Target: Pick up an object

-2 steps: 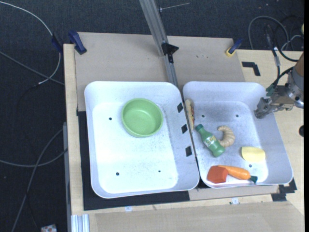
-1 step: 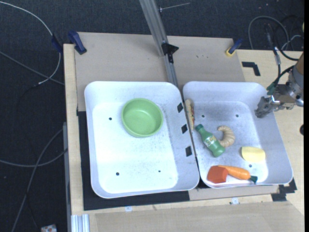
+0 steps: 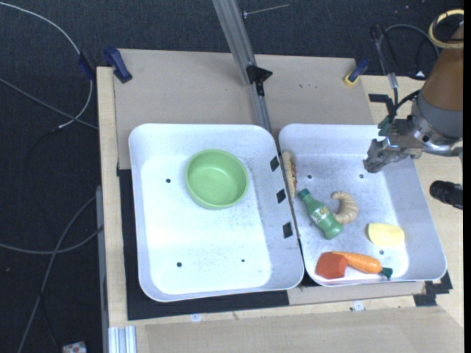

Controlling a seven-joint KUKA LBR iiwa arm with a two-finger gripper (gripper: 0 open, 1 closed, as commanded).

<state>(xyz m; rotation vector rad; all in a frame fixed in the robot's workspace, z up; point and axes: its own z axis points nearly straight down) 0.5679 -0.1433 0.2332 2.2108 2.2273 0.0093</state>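
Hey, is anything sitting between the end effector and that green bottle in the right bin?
Nothing visible blocks it. The end effector is over the right bin's upper right part, and bare bin floor lies between it and the green bottle. The tan curved toy touches the bottle's right side, just below that line.

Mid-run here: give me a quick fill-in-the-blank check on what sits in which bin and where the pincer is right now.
1. The green bowl sits alone in the ____ bin.
2. The carrot lies near the front edge of the ____ bin.
3. The pincer hovers above the right bin's ____ part, apart from the toys.
4. The green bottle lies right beside the curved ____ toy.

Missing words: left; right; rear; tan
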